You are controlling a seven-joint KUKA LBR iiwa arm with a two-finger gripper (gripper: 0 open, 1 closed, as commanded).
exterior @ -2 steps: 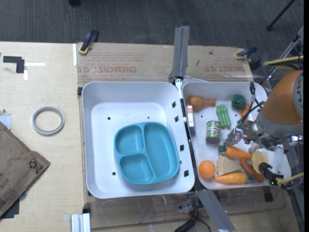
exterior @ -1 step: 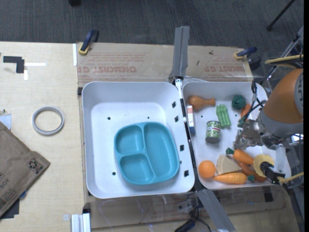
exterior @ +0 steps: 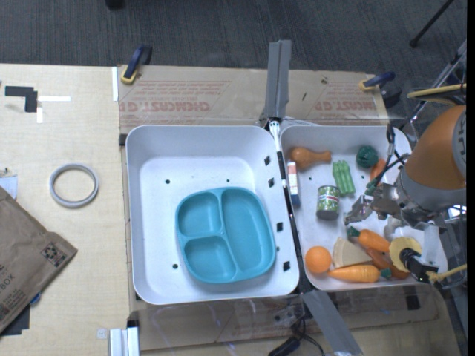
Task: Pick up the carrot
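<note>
Carrot point(exterior: 355, 274) at the right bin's point(exterior: 338, 141) front edge; claw point(exterior: 361, 211) above, fingers' spread unclear.

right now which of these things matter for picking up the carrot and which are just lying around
For the job:
carrot
gripper
right bin

Lying about:
orange ball
small can
green stalks
drumstick
blue divided plate
left bin
tape roll
</note>
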